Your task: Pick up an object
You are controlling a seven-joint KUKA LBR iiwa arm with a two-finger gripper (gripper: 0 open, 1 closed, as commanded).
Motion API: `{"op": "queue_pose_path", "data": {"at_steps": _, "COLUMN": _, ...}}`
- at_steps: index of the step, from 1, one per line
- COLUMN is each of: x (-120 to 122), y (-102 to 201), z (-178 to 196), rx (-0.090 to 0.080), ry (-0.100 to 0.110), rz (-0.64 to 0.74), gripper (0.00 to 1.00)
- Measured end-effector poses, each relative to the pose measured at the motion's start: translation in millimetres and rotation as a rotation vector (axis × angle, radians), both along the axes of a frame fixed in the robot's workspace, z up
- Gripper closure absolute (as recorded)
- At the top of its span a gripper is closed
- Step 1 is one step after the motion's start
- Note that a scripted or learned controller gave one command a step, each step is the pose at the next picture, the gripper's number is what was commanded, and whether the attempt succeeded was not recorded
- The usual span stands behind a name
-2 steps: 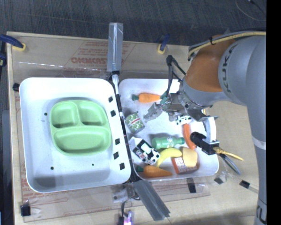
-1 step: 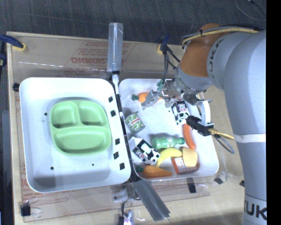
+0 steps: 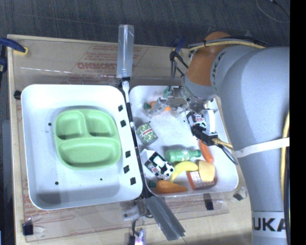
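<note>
Gripper (image 3: 179,100), finger state indiscernible, low in right bin (image 3: 222,175) by small toys (image 3: 158,106); risk: crowded pieces may deflect a grasp.

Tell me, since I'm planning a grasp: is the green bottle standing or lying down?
Lying down. The green bottle rests on its side in the right bin, cap pointing right.

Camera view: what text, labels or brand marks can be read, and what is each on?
"UKA": white letters on the arm's grey base, cut off at the edge.
Red print on the bench board: appears upside down, too blurred to read.
Labels on the green bottle and small packet: too small.
</note>
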State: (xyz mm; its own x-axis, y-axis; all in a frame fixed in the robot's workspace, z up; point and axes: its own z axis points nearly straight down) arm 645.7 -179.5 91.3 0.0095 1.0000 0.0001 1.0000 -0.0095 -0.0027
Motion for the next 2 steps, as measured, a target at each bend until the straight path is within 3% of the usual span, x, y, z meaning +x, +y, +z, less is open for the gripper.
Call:
{"op": "queue_pose_path", "data": {"at_steps": 1, "x": 1.2, "y": 1.6, "z": 11.1, "rx": 0.000, "ry": 0.000, "rz": 0.007, "gripper": 1.00}}
{"op": "queue_pose_path", "data": {"at_steps": 2, "x": 1.2, "y": 1.9, "z": 11.0, "rx": 0.000, "ry": 0.000, "rz": 0.008, "gripper": 0.00}}
